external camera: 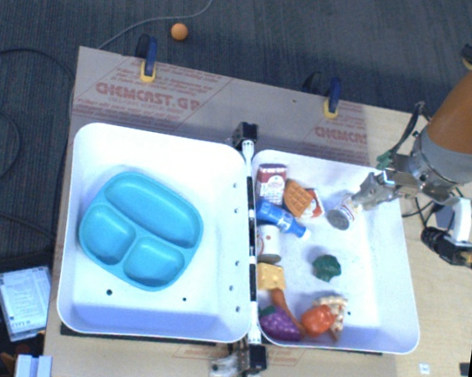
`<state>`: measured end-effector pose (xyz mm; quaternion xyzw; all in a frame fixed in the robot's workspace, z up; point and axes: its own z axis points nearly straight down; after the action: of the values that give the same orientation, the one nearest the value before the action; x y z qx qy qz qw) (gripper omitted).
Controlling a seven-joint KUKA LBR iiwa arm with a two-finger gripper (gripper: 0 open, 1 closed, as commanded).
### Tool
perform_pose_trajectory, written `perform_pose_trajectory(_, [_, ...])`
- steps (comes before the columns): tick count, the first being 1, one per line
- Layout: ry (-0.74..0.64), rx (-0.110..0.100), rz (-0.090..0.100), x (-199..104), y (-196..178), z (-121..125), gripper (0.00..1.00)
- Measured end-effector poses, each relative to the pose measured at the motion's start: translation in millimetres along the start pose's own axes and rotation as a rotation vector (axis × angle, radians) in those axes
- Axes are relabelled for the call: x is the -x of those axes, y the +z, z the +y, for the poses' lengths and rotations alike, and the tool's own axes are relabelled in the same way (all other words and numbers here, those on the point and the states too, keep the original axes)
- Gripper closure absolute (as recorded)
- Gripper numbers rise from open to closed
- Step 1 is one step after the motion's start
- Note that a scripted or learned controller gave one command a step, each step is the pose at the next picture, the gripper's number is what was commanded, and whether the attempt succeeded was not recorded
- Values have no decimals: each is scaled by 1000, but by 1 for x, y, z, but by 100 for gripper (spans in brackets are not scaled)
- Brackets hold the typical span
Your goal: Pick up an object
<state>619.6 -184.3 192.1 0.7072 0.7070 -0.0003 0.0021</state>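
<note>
Two shallow white bins sit side by side on the bench. The left bin (71, 290) holds one thing, a blue plate (140, 229) with three compartments, lying flat near the bin's middle.

The right bin (394, 277) holds the small objects. Along its left wall, from far end to near: one red and white can (270, 182), one blue tube (279, 219) lying on its side, one small jar (270, 244), one yellow block (269, 277), and one bunch of purple grapes (280, 324) in the near corner. Just right of the can lies one orange waffle-like piece (302, 201). Toward the middle sits one dark green lump (326, 266), apart from the rest. Beside the grapes at the near wall is one orange and white toy (325, 317) (its exact kind is too small to make out).

The arm reaches in from the right, and its gripper (367, 194) hangs over the far right part of the right bin. One grey cup (341, 215) lies tilted just at the fingertips; whether the fingers are clenched on it or released I cannot tell
</note>
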Motion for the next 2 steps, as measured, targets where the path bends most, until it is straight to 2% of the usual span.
perform_pose_trajectory(1, [-1, -1, 1, -8, -48, 14, 100])
perform_pose_trajectory(2, [0, -2, 0, 41, -30, 39, 100])
